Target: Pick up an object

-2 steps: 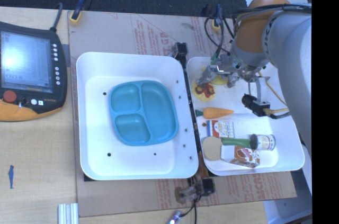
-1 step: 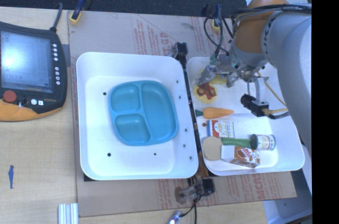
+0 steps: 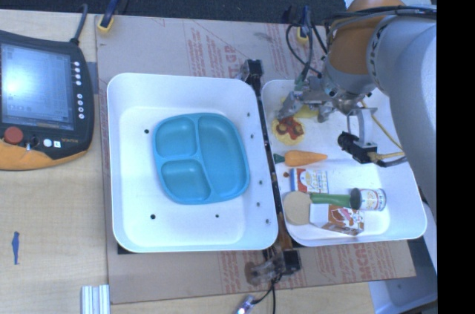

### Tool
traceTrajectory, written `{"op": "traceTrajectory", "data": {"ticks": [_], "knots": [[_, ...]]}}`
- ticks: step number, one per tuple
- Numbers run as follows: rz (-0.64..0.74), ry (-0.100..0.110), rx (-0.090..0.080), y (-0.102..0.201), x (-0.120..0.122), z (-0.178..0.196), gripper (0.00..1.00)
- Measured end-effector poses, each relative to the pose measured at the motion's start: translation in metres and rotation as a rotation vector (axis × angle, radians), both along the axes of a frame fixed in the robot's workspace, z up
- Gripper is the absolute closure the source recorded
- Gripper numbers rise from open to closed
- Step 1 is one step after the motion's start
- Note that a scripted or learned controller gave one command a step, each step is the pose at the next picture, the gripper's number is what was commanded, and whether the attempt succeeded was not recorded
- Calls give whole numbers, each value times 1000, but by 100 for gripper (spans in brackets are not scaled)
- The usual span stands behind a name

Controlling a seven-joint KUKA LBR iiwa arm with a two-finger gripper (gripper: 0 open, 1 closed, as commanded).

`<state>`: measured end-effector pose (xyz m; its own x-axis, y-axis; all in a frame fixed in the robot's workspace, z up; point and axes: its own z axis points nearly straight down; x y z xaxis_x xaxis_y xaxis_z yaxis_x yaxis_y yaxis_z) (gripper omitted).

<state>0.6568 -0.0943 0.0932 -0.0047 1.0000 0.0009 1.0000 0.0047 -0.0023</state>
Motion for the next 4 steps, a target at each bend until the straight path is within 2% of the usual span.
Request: {"op": "traceTrajectory", "data": {"ticks": [2, 3, 4], "knots": [[1, 0, 0, -1, 0, 0, 0], [-3, -2, -1, -11, 0, 0, 0], [-1, 2, 0, 0, -1, -1, 0]]}}
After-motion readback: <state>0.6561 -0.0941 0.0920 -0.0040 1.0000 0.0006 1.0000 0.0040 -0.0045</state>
